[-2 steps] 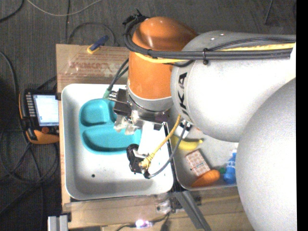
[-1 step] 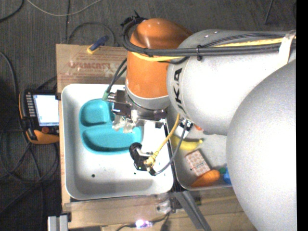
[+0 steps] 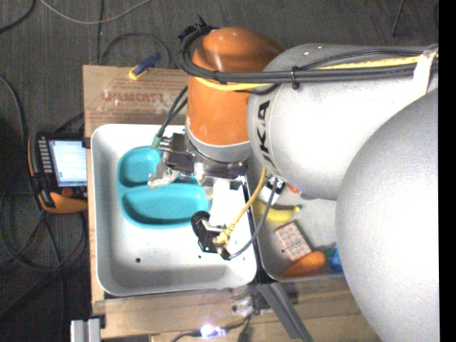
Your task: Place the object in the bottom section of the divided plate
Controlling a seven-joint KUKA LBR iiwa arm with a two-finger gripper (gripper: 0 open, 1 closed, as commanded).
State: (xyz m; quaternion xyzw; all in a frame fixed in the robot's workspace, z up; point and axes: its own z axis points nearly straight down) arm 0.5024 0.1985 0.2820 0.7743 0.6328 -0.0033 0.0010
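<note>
Arm (image 3: 342, 141) over plate (image 3: 153, 191) (rim-side).

On the grey metal arm (image 3: 335, 127), just below its orange band, black capital letters stand sideways; "KA" can be read, the rest being hidden. The flat brown cardboard sheet (image 3: 132, 95) under the left white bin bears faded red print, too blurred to read. The lit screen of the orange-and-black handheld pendant (image 3: 63, 164) shows lines too small to read.

1 fixed camera looks down at a slant on both bins (image 3: 107, 262).
</note>
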